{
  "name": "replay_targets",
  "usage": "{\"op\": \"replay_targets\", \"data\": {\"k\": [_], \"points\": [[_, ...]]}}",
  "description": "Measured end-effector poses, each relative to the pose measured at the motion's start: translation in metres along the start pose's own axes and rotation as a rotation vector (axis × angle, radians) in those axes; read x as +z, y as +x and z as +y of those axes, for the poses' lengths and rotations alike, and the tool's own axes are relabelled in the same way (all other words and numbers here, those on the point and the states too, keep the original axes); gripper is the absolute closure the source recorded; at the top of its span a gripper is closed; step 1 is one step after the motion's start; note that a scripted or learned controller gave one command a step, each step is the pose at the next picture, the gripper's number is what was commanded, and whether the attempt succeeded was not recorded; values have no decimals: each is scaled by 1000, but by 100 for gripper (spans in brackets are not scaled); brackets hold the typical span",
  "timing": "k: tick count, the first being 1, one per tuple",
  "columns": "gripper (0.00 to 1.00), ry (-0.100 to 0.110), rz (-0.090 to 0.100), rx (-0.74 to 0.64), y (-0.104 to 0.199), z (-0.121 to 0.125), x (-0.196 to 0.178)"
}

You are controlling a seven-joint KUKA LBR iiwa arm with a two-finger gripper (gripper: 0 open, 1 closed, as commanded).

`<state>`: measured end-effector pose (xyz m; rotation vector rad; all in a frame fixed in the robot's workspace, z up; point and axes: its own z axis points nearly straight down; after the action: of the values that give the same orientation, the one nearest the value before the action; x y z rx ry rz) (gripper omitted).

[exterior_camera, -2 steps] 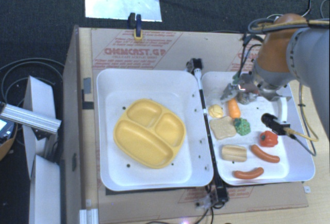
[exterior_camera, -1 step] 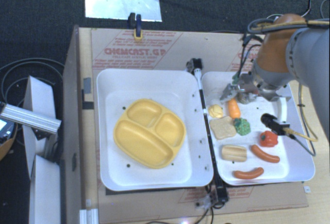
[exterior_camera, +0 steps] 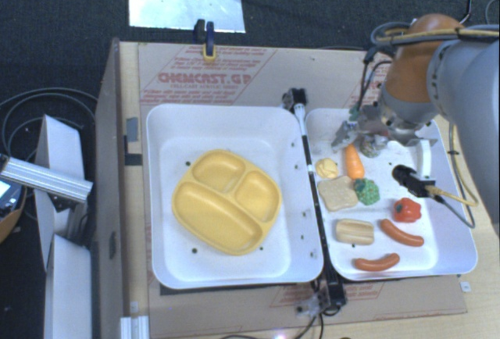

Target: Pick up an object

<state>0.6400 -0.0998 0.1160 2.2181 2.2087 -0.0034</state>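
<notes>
Front of right bin [exterior_camera: 467,255]: two sausages [exterior_camera: 376,262], roll [exterior_camera: 355,231], loosely spaced, with room around each. Mid-bin is tight: bread slice [exterior_camera: 337,193], broccoli [exterior_camera: 366,190], carrot [exterior_camera: 355,162] and pale yellow piece [exterior_camera: 326,168] sit just beside each other. Pincer [exterior_camera: 358,136] hangs at the carrot's far end, so that's the likely target. Can't tell if it's apart or together; nothing seen held. Risk: a descent clips the carrot tip, rolls it into the broccoli, or grabs two items. The bin's inner wall is near.
</notes>
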Motion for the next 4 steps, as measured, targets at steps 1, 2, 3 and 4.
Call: {"op": "replay_targets", "data": {"k": [1,2,3,4], "points": [[100,-6,-3,-1,-2,1,-12],[0,-4,-3,-1,-2,1,-11],[100,-8,-3,-3,-2,2,-22],[100,-2,6,-5,-59,13,-137]]}}
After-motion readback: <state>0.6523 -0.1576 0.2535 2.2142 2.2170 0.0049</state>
